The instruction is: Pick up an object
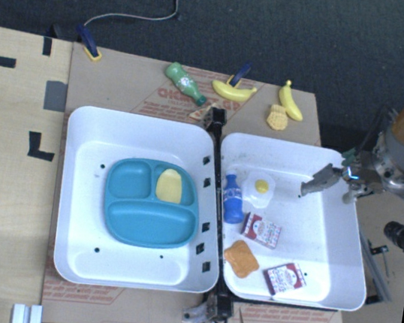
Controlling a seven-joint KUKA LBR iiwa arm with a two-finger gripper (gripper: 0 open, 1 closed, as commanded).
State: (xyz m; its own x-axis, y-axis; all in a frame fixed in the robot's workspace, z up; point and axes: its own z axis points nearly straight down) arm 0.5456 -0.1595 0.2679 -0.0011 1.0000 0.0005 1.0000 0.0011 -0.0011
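The right bin (341, 240) holds a blue bottle (232, 198), a clear cup with a yellow piece inside (261, 189), a red-and-white packet (262, 230), a brown cracker-like piece (241, 259) and a second red packet (286, 278). My gripper (332, 188) hangs over the bin's upper right part, to the right of the cup. It is open, with one finger (315, 183) pointing left and the other (352, 194) near the bin's right wall. Nothing sits between them.
The left bin (82, 176) carries a blue divided plate (151, 204) with a yellow item (170, 186) on it. Behind the bins lie a green bottle (184, 82), two bananas (233, 90) (290, 102) and a small yellow piece (276, 118).
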